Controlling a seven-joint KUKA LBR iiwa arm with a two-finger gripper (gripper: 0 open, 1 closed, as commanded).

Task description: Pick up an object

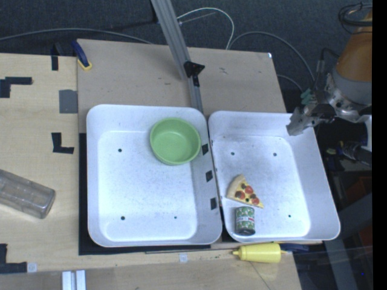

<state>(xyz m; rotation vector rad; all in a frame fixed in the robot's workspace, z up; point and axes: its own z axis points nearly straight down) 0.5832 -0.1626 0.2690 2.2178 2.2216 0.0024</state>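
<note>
The right bin [302, 162] holds a toy pizza slice [243, 191] and, just below it, a small green can [245, 220] near the bin's front left corner. A green bowl [175, 141] sits at the back right of the left bin [115, 180]. My gripper [297, 124] hangs over the right bin's back right rim, well away from the pizza slice and the can. Nothing shows between its tips.
A yellow mustard bottle [261, 252] lies on the bench just in front of the right bin. A clear plastic container [23, 194] lies at the far left. A slanted metal pole [175, 38] rises behind the bins, with cables beyond it.
</note>
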